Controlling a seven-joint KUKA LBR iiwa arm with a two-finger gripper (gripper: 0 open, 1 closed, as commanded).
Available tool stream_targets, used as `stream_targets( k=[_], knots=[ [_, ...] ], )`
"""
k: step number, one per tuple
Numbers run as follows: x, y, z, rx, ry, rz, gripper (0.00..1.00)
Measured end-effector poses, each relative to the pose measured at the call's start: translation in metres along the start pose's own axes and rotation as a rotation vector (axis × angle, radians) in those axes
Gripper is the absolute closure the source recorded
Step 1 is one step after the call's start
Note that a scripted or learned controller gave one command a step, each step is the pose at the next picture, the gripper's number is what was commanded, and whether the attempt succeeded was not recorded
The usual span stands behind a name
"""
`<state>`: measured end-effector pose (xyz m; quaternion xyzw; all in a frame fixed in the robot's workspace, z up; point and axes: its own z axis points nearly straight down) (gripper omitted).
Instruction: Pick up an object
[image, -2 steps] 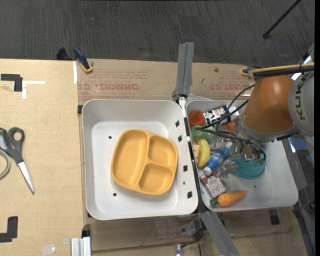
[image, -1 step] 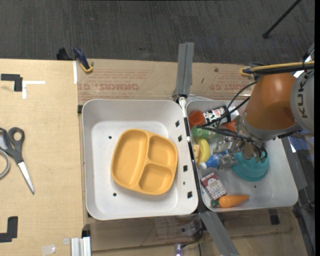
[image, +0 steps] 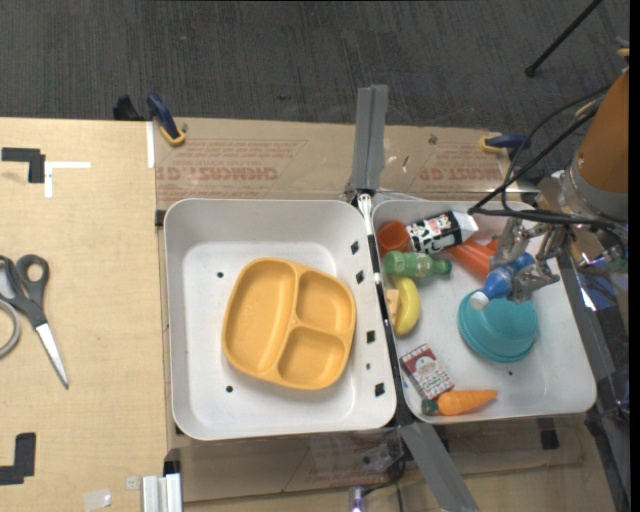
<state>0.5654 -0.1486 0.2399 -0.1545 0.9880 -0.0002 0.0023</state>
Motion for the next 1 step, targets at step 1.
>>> stream_targets(
  k=[1],
  knots=[
    [0.0564,0.0368,0.1078,-0.001,0.004,0.132,1.0]
  ],
)
